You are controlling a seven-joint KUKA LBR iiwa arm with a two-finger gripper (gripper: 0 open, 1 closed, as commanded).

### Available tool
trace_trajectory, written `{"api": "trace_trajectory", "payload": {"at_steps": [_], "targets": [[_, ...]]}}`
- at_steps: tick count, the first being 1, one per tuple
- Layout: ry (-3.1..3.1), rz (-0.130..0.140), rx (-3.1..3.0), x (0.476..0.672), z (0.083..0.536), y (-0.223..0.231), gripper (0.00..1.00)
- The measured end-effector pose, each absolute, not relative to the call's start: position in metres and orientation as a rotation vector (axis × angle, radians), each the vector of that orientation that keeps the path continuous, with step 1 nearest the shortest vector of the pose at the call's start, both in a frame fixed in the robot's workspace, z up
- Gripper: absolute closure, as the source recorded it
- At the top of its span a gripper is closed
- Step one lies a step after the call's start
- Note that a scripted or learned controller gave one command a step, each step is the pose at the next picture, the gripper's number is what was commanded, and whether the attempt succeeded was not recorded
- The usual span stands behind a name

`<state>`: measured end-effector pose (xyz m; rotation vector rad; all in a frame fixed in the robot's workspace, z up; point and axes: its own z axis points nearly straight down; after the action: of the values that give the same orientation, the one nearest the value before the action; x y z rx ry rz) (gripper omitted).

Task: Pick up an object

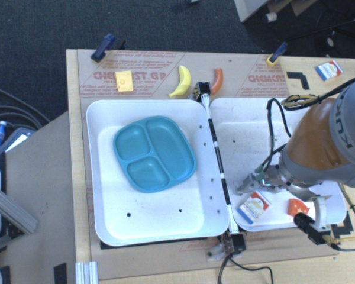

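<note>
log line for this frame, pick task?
arm: low in right bin | hand: just above small snack packet, nothing seen held | orange piece: beside packet | left bin: blue divided plate

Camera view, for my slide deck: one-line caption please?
KUKA arm's gripper hovers over a small packet in the right bin; a blue divided plate lies in the left bin.

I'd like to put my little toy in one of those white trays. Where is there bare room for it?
The left bin has bare floor in front of and beside the blue divided plate, mostly along its near edge. The right bin is bare in its far half. Its near end is crowded: the gripper, a small card and an orange piece.
</note>
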<state>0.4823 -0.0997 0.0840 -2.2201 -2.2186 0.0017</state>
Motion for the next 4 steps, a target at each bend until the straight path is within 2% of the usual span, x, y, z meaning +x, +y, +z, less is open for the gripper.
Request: {"api": "trace_trajectory", "payload": {"at_steps": [1, 2, 3, 4], "targets": [[-2.219, 0.001, -2.222, 0.483, 0.094, -0.100, 1.00], [-2.222, 0.000, -2.220, 0.479, 0.185, -0.053, 1.00], [-2.223, 0.000, -2.220, 0.503, 0.184, -0.007, 1.00], [-2.222, 0.000, -2.221, 0.502, 0.184, -0.007, 0.00]]}}
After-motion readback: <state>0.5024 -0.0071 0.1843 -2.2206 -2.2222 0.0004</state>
